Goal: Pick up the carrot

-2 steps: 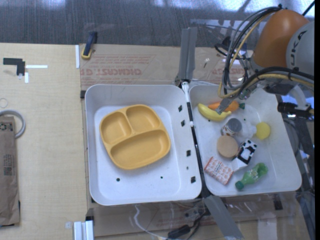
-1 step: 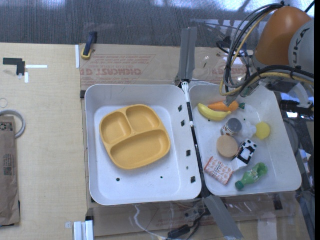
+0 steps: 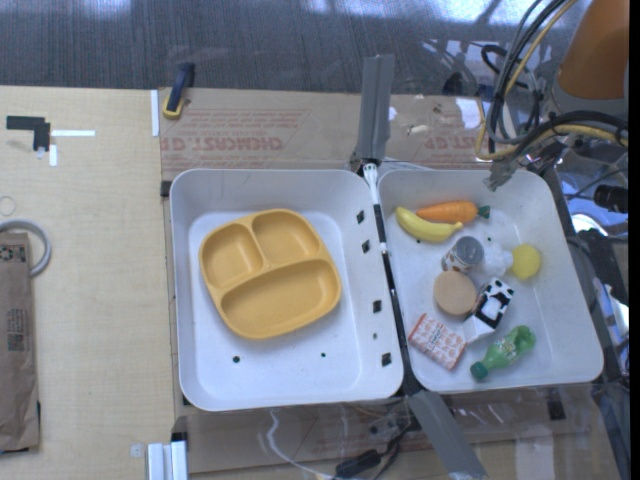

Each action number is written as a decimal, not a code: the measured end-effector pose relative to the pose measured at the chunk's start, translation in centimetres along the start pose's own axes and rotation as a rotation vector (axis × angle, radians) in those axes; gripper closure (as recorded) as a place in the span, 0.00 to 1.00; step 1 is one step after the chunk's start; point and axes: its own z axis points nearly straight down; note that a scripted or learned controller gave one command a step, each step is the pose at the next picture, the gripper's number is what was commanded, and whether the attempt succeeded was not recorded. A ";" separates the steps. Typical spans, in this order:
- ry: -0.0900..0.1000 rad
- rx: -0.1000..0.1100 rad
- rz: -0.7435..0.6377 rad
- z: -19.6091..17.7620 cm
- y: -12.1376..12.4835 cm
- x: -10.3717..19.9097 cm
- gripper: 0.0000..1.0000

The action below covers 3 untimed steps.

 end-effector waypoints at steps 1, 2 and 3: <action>0.000 0.000 0.000 0.0 0.0 0.0 0.00; -0.001 -0.004 -0.125 10.4 0.3 0.2 0.00; -0.005 -0.007 -0.125 9.3 0.4 0.0 1.00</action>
